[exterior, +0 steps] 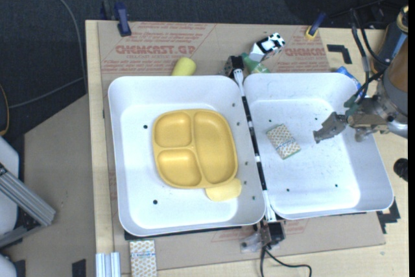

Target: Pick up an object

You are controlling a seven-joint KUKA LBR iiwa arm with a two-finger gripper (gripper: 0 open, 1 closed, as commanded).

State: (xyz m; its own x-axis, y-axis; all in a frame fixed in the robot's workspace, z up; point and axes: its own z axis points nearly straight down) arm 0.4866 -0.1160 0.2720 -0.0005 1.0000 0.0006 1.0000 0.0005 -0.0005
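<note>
A small flat packet with a speckled pattern lies in the right white bin, near its left wall. My gripper hangs over the same bin, to the right of the packet and apart from it by a short gap, with nothing seen in it. In the left white bin a yellow divided plate rests on its base. A pale yellow piece pokes out from under the plate's near edge.
Behind the bins on the cardboard lie a yellow object, a green thing and a black-and-white item. A blue clamp grips the far board edge. Another patterned packet sits below the left bin.
</note>
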